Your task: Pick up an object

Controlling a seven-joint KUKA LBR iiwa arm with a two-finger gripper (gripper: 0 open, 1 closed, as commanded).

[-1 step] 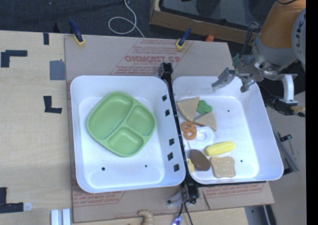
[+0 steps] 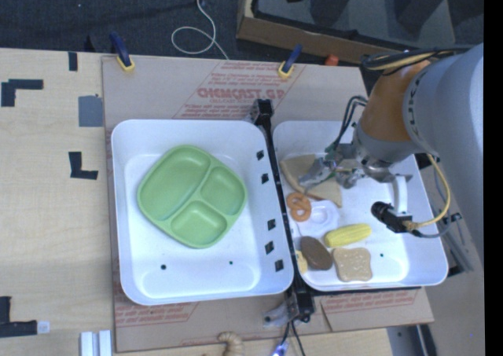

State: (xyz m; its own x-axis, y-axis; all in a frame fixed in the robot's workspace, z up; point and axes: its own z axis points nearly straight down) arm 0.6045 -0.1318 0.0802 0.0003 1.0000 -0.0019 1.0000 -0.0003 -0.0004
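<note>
Over right bin point(image 2: 428, 264), gripper point(image 2: 321, 176) low beside tan flat piece point(image 2: 297, 167); finger state cannot be told; orange ring point(image 2: 299, 206) nearby.

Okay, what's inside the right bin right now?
The right bin holds an orange ring, a corn cob, a toast slice, a brown piece and a beige piece, partly covered by the gripper.

arm point(image 2: 440, 103) cut off at right edge, tool point(image 2: 326, 170) fingers blurred, tan piece point(image 2: 295, 167) partly hidden beneath it
</note>
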